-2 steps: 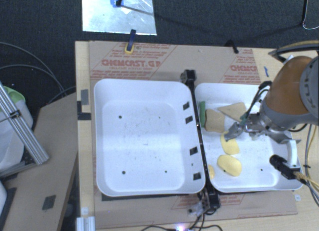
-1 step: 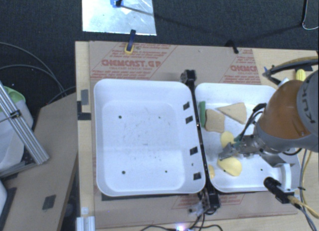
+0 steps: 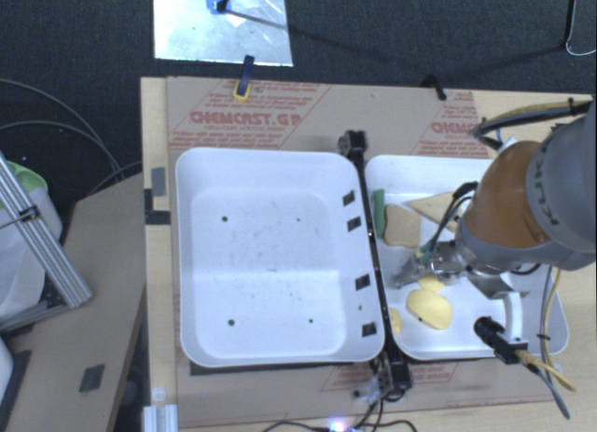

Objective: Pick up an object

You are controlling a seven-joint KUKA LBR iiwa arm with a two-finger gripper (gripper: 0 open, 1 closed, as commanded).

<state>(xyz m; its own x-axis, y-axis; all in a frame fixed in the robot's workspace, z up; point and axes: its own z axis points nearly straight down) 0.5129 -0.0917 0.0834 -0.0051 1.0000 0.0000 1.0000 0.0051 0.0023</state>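
One fixed camera, high above the surface (image 3: 308, 104), looking down at a slant.

It stands well back, taking in both white bins whole: the left bin (image 3: 201, 178) sits mid-frame, the right bin (image 3: 420, 171) toward the right edge. The far side of the scene lies at the top, where dark floor (image 3: 75, 20) shows beyond the surface; the near edge runs along the bottom. The arm (image 3: 522, 206) enters from the right, large in frame because it rises toward the lens.

Bench (image 3: 308, 108), left bin (image 3: 270, 257), right bin (image 3: 420, 171) side by side
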